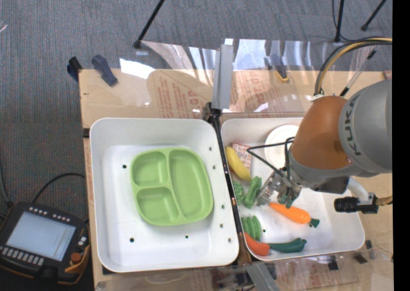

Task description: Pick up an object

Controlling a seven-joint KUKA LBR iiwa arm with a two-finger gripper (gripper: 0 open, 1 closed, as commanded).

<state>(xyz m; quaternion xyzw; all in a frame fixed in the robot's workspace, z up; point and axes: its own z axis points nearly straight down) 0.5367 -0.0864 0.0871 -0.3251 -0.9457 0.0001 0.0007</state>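
Note:
My gripper [280, 191] hangs over the middle of the right bin [346, 235], under the grey and orange wrist. Just below it lies an orange carrot [293, 213] with a green tip, pointing right. To its left are a green bean-like piece [252, 191] and a yellow banana [237, 162]. Whether the gripper touches the carrot I cannot tell. A dark green chili [289, 245], an orange-red piece [254, 243] and another green piece [252, 225] lie along the bin's front. The arm hides the bin's back right.
The left bin [109, 149] holds a light green divided plate [172, 186]. A white round dish [280, 137] and a red-and-white packet [241, 150] sit at the back of the right bin. A tablet pendant [40, 235] lies on the floor at the lower left.

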